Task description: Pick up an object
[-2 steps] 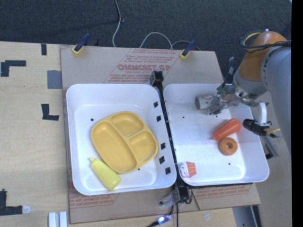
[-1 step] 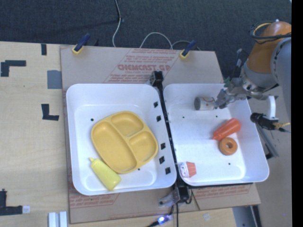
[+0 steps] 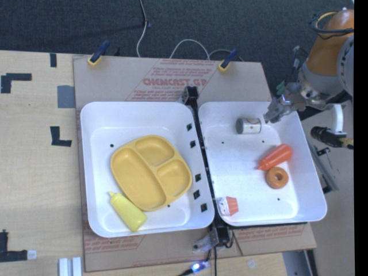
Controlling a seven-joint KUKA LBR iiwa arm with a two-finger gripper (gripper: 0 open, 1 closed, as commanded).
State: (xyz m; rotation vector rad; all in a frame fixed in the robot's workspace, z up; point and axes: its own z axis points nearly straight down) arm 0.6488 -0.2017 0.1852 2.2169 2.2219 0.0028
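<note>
In the right bin point(image 3: 299, 211) lie a small white and grey can point(image 3: 248, 126) on its side near the back, an orange carrot point(image 3: 275, 156), a brown doughnut point(image 3: 278, 178) and a small orange and white piece point(image 3: 228, 206) at the front left. My gripper point(image 3: 272, 113) hangs over the bin's back right part, just right of the can and apart from it. Nothing shows between its fingers. The left bin point(image 3: 92, 125) holds a yellow divided plate point(image 3: 150, 171) and a yellow squeeze bottle point(image 3: 127, 210).
Both bins rest on a cardboard sheet point(image 3: 167, 82) held by yellow and blue clamps point(image 3: 99, 53) at the back. A black divider with clips point(image 3: 198, 154) runs between the bins. A cable point(image 3: 190, 42) loops behind them. The arm's grey and orange body point(image 3: 330, 45) stands at the right.
</note>
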